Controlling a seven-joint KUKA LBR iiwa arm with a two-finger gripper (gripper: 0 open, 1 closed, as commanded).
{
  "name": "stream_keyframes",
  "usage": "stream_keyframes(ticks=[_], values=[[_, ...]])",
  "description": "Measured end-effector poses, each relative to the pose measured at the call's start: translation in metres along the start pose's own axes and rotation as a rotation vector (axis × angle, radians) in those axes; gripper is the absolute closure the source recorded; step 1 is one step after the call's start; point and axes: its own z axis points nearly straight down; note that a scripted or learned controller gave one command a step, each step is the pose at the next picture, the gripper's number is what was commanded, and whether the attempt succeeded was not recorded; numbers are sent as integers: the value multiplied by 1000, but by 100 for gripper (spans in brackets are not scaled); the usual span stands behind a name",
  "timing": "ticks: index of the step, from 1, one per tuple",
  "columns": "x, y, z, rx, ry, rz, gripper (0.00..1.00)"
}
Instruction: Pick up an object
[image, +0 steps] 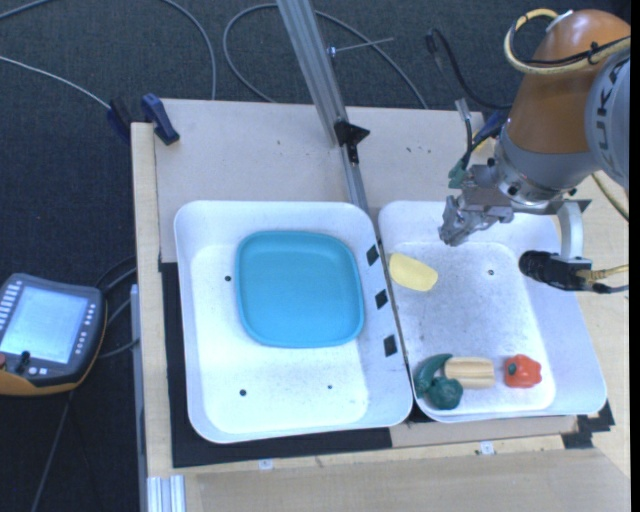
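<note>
**Gripper over the right bin, yellow piece closest**

I have the gripper (458, 228) hanging over the far part of the right bin (560, 330), near its far-left corner. From this slanted view I cannot tell how its jaws stand, and I see nothing between them, so I count it as carrying nothing.

The candidates all lie in the right bin. A yellow piece (412, 272) sits by the bin's left wall, just near and left of the gripper, well apart from the rest. Along the near wall lie three more: a green piece (437, 380) at the left, a tan roll (470, 372) touching or just beside it, and a red piece (521, 371) to the right, a little apart. The left bin (200, 330) holds a blue plate (300, 287).

My judgement is that the yellow piece is the one to go for. It looks like small toy food, so probably light, stiff and smooth, apt to slip or skid out of a pinch that lands off centre. I would close across its shorter width, at the middle, with the jaws clear of the bin wall on its left. The plate looks flat and wide, a poor grasp. The green piece and roll are crowded together; the red piece is rounder and may roll.
</note>
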Motion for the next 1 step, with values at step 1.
stream_keyframes(ticks=[1], values=[[62,4,7,1,0,-1,100]])
